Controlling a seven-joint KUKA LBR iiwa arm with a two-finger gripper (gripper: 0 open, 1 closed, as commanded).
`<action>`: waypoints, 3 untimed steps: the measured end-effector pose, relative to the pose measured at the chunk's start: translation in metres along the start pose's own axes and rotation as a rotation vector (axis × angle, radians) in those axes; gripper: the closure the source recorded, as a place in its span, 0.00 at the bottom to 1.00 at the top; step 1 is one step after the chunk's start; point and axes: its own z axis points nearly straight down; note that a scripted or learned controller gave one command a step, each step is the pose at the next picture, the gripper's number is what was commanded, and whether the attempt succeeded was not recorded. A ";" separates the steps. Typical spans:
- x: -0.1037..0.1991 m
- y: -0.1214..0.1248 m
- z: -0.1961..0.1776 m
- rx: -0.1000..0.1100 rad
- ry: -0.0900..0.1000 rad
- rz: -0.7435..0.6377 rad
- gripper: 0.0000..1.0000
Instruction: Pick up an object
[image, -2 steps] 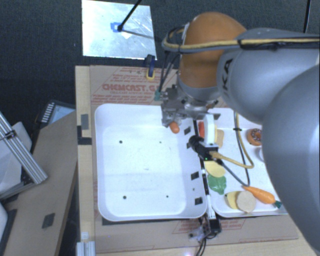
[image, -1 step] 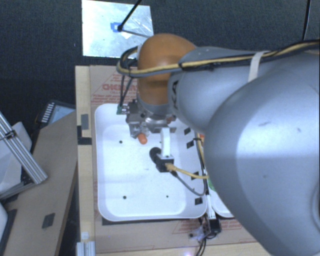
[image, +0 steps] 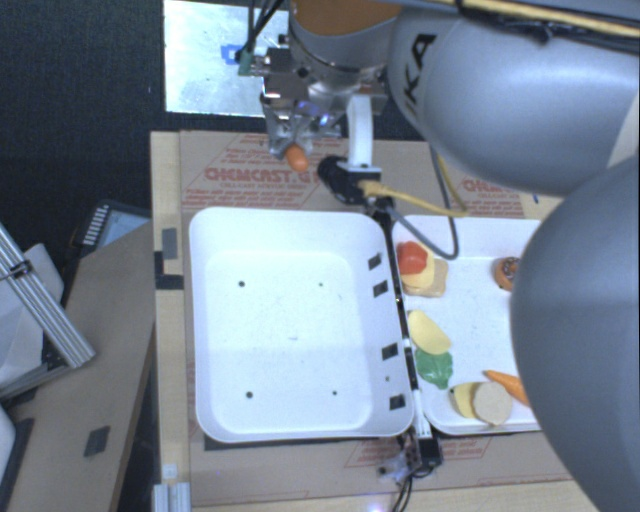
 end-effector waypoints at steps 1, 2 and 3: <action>0.000 0.002 -0.134 0.004 -0.001 -0.001 1.00; 0.000 -0.055 -0.046 0.029 -0.009 0.000 1.00; 0.000 -0.144 0.018 0.029 -0.009 0.000 1.00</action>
